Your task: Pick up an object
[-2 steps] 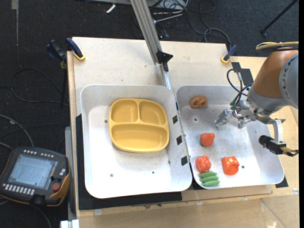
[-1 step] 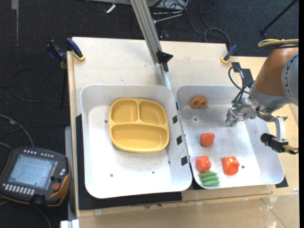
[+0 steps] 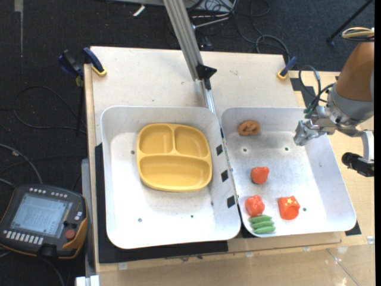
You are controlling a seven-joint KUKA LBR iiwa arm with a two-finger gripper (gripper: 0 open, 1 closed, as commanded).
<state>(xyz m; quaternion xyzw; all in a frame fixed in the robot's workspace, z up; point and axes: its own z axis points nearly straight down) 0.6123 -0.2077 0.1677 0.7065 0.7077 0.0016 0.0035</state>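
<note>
The right bin holds several small food toys. A brown pretzel-like piece lies at its back left. A small red piece sits near the middle. Toward the front are a red tomato-like piece, a green pea pod just below it, and a red strawberry-like piece. My gripper hangs over the back right part of this bin, to the right of the pretzel and apart from every toy. Nothing shows between its fingers.
A yellow divided plate lies in the left bin. A metal pole slants up from the bench behind the bins. A teach pendant sits off the bench at the lower left. Yellow clamps grip the bench's back corners.
</note>
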